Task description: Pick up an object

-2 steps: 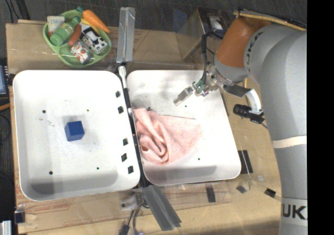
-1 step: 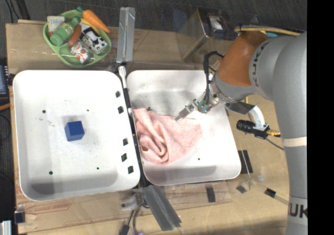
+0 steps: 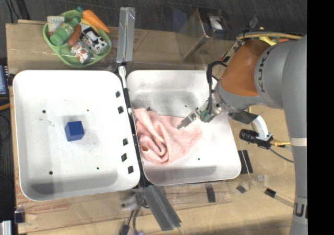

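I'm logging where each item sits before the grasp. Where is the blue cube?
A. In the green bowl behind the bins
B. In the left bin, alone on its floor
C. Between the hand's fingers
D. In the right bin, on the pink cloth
B: the blue cube rests on the floor of the left bin, apart from the pink cloth, which lies in the right bin by the hand.
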